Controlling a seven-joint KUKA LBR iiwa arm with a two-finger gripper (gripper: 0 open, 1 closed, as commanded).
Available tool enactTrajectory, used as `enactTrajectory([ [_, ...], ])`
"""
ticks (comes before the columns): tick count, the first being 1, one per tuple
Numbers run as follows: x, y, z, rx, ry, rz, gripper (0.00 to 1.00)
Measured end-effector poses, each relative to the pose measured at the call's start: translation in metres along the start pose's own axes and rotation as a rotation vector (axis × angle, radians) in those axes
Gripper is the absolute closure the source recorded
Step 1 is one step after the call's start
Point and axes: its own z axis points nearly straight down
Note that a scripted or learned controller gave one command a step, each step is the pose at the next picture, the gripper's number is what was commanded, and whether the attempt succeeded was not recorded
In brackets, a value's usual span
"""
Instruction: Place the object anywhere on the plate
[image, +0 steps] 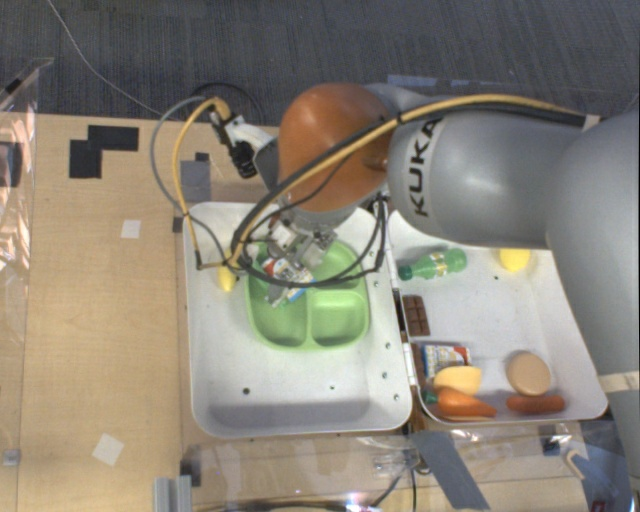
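We see the hand (290, 255) low over the green divided plate (335, 325) in the left bin (215, 380). We can't tell which object is meant. We judge this the placing step; next comes a clean release and lift.

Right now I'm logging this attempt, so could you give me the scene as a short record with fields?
plate: green divided plate in the left bin
tool: tool low over the plate's back left part
left bin extras: small yellow item beside the plate
right bin: green bottle, yellow fruit, brown bar, carrot, round bread
task state: cannot tell if anything is held
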Motion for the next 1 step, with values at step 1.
enactTrajectory([
  [1,0.0,0.0,0.0,0.0,0.0,0.0,0.0],
])
